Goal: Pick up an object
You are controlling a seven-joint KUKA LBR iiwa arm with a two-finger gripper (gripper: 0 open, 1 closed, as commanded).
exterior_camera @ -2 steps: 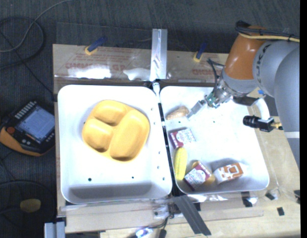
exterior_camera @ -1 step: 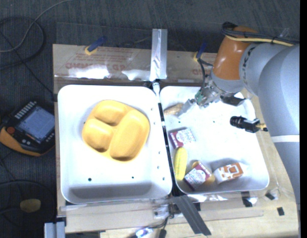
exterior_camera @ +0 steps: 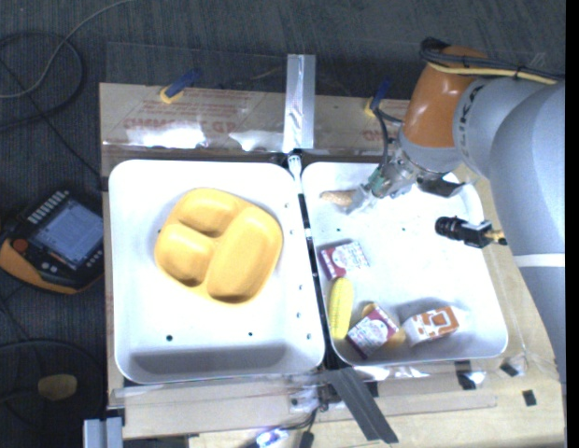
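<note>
Fingers of the gripper (exterior_camera: 378,187) point down toward the upper part of the right bin (exterior_camera: 476,278), but whether they stand apart or together cannot be told; they blur into one pale shape. Just left of them, touching or nearly so, lies a small tan piece (exterior_camera: 339,196) on the bin floor near the top wall. It is beside the tips, not between them, so nothing counts as held.

Risk first: if that piece is the target, a closing pinch may only nudge it against the divider and come up bare, since it sits off to one side.

Lower in that bin, well apart from the gripper, are a small purple-and-white packet (exterior_camera: 344,257), a yellow banana (exterior_camera: 340,308), a second packet (exterior_camera: 372,330) and an orange-and-white carton (exterior_camera: 431,324), crowded along the bottom edge; a grab there could catch two at once.

A large yellow lumpy object (exterior_camera: 218,244) rests in the left bin (exterior_camera: 140,343), likely too broad for these fingers.
</note>
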